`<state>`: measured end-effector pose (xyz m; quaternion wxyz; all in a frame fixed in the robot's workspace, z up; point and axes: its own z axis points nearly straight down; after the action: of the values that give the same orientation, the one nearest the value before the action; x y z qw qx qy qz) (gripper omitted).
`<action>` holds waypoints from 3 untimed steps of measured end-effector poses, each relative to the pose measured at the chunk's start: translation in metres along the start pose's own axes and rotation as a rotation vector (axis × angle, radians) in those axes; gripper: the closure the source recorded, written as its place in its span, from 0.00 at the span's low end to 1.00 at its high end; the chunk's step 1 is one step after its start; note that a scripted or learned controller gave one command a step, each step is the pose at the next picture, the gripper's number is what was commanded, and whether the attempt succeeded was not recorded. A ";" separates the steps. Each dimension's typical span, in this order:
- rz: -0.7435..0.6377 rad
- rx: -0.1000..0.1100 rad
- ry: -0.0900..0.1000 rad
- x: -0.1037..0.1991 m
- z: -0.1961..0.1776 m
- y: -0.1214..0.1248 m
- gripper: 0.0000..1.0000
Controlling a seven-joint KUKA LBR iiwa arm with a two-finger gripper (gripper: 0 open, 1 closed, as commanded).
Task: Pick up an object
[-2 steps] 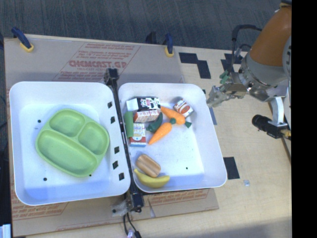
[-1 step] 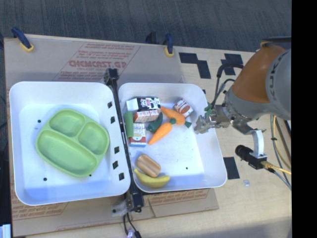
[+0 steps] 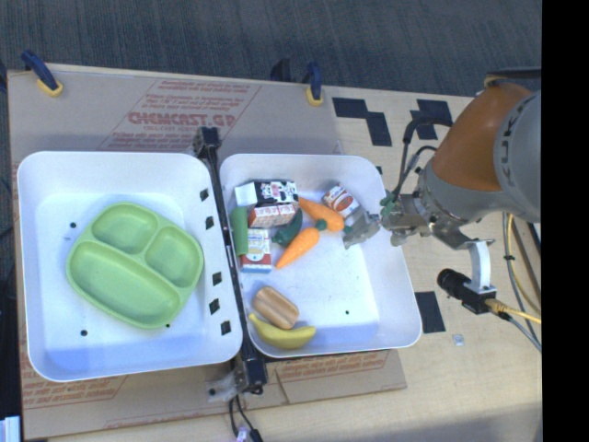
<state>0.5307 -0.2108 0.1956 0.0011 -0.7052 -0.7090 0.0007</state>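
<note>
The right bin (image 3: pixel 391 307) holds a cluster of toy food at its back left: a black-and-white carton (image 3: pixel 274 191), a red-and-white carton (image 3: pixel 272 215), another small carton (image 3: pixel 257 248), a green piece (image 3: pixel 239 229), two carrots (image 3: pixel 298 245) (image 3: pixel 320 212) and a small red-and-white can (image 3: pixel 340 199). A hot dog bun (image 3: pixel 276 306) and a banana (image 3: pixel 283 335) lie at the front. My gripper (image 3: pixel 361 229) hangs over the bin's right side, just right of the can and carrots, with nothing visible between its fingers.
The left bin (image 3: pixel 37 247) carries a green divided plate (image 3: pixel 135 262). A black divider strip (image 3: pixel 218 238) runs between the bins. Blue clamps (image 3: pixel 314 85) (image 3: pixel 41 73) hold the cardboard at the back. Bare floor lies in the right bin's middle and front right.
</note>
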 end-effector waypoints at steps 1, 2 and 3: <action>-0.001 -0.001 -0.001 0.004 0.104 0.049 0.00; -0.002 0.001 0.000 0.074 0.104 0.096 0.00; -0.005 0.001 0.001 0.074 0.093 0.096 1.00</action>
<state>0.6263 -0.1360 0.1022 0.0019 -0.7034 -0.7108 0.0008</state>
